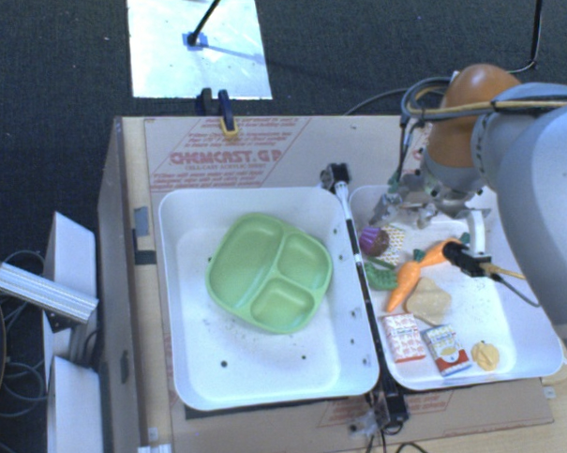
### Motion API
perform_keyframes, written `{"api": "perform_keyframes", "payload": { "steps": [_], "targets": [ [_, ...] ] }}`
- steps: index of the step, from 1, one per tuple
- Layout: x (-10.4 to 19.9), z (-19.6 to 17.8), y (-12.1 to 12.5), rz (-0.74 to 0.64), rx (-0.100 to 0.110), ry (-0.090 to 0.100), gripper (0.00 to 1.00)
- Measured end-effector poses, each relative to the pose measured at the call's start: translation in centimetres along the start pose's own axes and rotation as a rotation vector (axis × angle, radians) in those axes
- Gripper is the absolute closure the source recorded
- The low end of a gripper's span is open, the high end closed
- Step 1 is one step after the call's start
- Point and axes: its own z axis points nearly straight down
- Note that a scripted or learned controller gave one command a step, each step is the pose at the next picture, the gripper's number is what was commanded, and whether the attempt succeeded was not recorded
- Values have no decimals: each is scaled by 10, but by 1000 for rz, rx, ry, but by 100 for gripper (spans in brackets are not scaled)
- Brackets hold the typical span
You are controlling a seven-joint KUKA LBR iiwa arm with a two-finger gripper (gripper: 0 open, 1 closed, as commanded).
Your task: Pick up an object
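Claw (409, 209): at the far end of the right bin (528, 337), low over the clutter; whether it is spread or pressed together cannot be told. Arm (534, 154): grey, orange band above the wrist, entering from the right.

Right bin contents: purple toy vegetable (373, 239) just beside the claw; green item (381, 278) below it; toy carrot (405, 283); tan bread-like piece (428, 303) touching the carrot; two small cartons (403, 338) and (445, 348) side by side; yellow round piece (485, 356) near the front corner.

Left bin (191, 366): one green compartment plate (269, 271), roughly central.

Bench (224, 153): carries both bins.
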Motion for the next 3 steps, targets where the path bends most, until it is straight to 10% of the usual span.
{"api": "perform_keyframes", "payload": {
  "steps": [3],
  "targets": [
    [14, 0, 0, 2, 0, -2, 0]
  ]
}}
